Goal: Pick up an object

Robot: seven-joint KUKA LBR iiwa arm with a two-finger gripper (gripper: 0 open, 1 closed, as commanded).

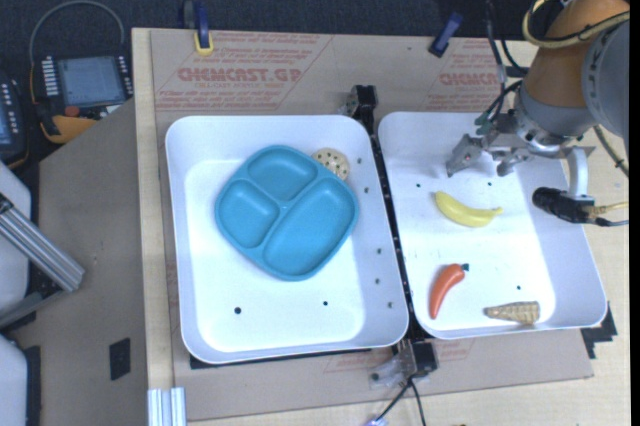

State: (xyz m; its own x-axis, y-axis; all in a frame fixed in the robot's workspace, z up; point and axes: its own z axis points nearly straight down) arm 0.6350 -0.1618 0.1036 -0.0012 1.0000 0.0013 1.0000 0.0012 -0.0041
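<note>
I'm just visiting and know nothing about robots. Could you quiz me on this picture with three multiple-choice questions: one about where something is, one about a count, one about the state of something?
1. Where does the blue divided plate lie?
A. in the left bin
B. in the right bin
C. on the bare bench

2. How many toy foods lie in the right bin?
A. one
B. three
C. five

3. What is the state of the banana?
A. clamped in the gripper
B. lying free on the bin floor
C. resting on the plate

Answers:
1 A: it sits in the left bin, beside the cookie.
2 B: banana, chili pepper, cone.
3 B: the gripper hangs apart from it.
</note>
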